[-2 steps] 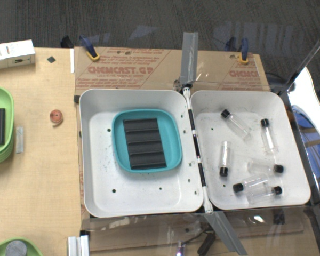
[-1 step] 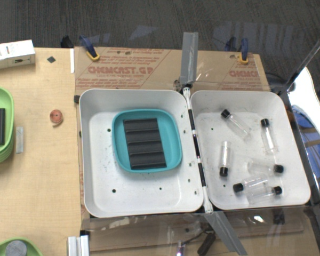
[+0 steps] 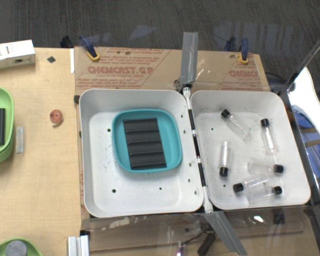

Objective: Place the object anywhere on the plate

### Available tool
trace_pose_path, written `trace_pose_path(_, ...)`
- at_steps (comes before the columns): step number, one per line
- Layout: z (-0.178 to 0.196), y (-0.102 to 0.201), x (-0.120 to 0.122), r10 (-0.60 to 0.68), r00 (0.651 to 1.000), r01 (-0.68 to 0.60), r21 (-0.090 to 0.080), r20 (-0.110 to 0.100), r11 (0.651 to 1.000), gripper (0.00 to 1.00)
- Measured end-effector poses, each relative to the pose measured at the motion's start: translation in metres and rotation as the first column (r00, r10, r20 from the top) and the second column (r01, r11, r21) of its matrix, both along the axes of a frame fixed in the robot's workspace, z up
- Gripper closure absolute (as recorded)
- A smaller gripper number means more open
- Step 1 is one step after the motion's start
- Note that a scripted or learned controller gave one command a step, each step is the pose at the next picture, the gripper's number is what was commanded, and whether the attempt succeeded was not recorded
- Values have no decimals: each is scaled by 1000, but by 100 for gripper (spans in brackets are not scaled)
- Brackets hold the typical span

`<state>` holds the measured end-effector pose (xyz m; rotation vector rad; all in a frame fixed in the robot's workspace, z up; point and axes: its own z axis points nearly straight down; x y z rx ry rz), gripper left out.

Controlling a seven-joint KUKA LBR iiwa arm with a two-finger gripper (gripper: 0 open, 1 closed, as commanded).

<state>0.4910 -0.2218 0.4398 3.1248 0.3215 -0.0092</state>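
Left bin (image 3: 96, 196): teal plate (image 3: 147, 140) near the middle, with a black ridged insert (image 3: 144, 143) resting on it; no vial on the plate.

Right bin (image 3: 293, 196): several clear vials with black caps lie loose, among them one upper left (image 3: 232, 120), one mid-bin (image 3: 223, 157) and a cluster at the lower right (image 3: 256, 186).

Hand state: cannot tell.

Judgement: nothing placed yet. Picking a vial, carrying it across and setting it down all remain.
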Motion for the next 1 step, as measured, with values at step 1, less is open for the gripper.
trace_pose_path(1, 0, 0, -13, -5, 1000, 5, 1, 0, 1000, 0)
